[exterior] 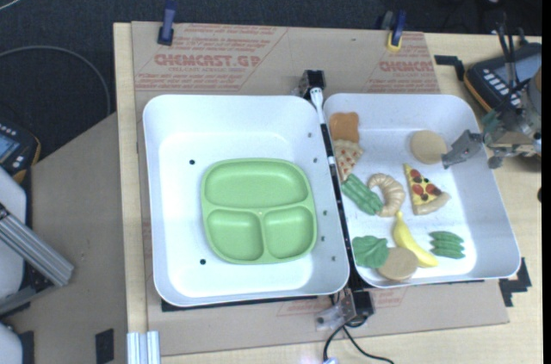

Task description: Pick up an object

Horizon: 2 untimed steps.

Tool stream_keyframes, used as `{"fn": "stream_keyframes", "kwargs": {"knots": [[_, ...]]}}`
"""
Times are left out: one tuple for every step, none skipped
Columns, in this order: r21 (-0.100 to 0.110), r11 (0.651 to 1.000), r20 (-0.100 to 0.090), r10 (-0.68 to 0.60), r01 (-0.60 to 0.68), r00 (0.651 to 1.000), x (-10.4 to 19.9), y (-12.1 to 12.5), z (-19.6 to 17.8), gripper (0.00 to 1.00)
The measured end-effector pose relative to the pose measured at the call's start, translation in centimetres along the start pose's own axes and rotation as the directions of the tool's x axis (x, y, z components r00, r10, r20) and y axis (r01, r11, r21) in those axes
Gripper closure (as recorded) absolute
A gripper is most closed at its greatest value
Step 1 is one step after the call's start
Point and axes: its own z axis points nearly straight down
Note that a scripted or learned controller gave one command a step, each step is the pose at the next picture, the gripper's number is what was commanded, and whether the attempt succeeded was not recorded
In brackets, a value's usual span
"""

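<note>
The right bin (482, 207) holds several toy foods. Among them are a brown toast (344, 126), a waffle wedge (347, 157), a green pickle (362, 195), a tan pretzel (388, 190) and a pizza slice (424, 188). A round beige bun (426, 146) lies at the back right. Toward the front are a yellow banana (412, 243), a green leaf (371, 249), a tan biscuit (398, 266) and green pea pods (447, 243). My gripper (461, 150) hangs at the bin's right side, just right of the bun, with nothing seen in it.
The left bin (168, 182) carries a green divided plate (257, 211). The bins sit on a cardboard sheet (207, 57) held by a blue clamp (167, 21) and a yellow clamp (395, 31). Cables and a black device (495, 83) lie at the right.
</note>
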Motion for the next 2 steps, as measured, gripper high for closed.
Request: {"fn": "stream_keyframes", "kwargs": {"knots": [[0.012,1.000,-0.007,-0.004,0.004,1.000,7.32,-3.41,10.47,0.00],[0.000,1.000,0.000,0.000,0.000,1.000,6.81,-3.12,9.87,0.00]]}}
